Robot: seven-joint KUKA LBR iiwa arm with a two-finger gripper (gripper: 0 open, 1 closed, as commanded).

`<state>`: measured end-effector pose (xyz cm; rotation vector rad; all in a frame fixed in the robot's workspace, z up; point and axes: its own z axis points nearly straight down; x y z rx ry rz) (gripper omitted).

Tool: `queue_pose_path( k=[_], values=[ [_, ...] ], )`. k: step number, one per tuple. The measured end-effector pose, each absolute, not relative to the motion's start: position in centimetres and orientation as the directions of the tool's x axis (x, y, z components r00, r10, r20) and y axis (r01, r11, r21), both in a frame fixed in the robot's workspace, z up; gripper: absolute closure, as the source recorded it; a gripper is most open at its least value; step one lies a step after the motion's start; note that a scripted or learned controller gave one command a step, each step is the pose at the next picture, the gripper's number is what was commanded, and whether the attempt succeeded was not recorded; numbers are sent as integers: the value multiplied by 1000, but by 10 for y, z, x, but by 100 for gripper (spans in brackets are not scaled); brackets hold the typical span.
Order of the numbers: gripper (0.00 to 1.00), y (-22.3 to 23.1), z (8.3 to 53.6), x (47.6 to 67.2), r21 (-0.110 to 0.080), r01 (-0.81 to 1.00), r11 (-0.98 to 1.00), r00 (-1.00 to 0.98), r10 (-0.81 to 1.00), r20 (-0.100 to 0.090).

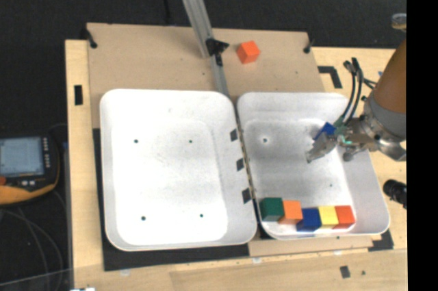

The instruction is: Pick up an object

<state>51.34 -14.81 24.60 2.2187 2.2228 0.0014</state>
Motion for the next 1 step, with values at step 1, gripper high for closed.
queue_pose_path(
  k=[1],
  values=[
    [0, -212, 147, 527, -5, 1000, -3, 3, 1000, -2]
  ],
)
